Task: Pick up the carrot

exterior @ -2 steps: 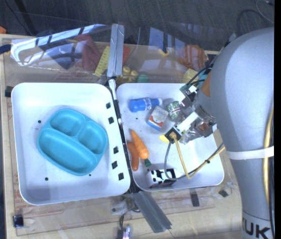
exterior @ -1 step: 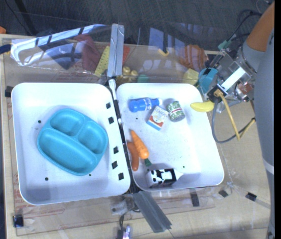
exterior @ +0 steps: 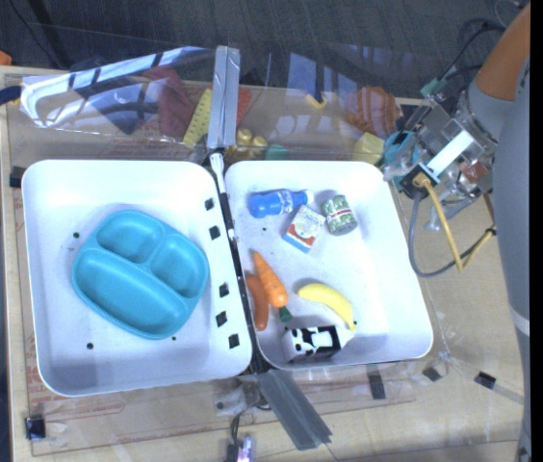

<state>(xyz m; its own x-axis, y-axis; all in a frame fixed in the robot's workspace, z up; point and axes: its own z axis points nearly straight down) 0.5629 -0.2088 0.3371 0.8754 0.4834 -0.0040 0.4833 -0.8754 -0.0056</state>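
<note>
The carrot (exterior: 270,279) is orange with a small green end and lies on a slant near the left wall of the right bin (exterior: 401,287). A second, darker orange piece (exterior: 256,303) rests against its left side. My gripper (exterior: 401,157) hangs over the far right corner of the right bin. It is well up and to the right of the carrot and has nothing in it that I can see.
Also in the right bin are a banana (exterior: 327,303), a black-and-white toy (exterior: 310,341), a blue bottle (exterior: 273,202), a red-and-white carton (exterior: 303,227) and a green can (exterior: 340,214). In the left bin (exterior: 50,354) lies a blue divided plate (exterior: 142,272). Yellow cables (exterior: 445,234) hang beside the arm.
</note>
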